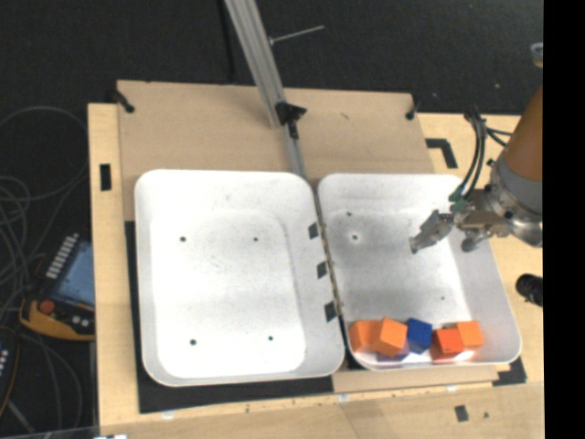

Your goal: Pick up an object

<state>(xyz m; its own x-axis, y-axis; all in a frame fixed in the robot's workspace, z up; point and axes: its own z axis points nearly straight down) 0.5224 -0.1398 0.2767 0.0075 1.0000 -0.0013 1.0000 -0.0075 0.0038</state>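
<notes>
Orange blocks point(379, 335), blue block point(419, 333) along right bin point(484, 282) near edge; jaws spread, holding nothing.

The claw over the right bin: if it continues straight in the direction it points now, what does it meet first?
The claw points left and slightly down, so it would probably meet the bare floor of the right bin first. The blocks lie off that line. Depth is unclear.

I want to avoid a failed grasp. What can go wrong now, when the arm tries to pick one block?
1. The orange blocks and the blue block sit packed together, so the fingers may find no gap between them.
2. They lie against the near wall of the right bin, so the gripper may strike the rim or only push a block.
</notes>
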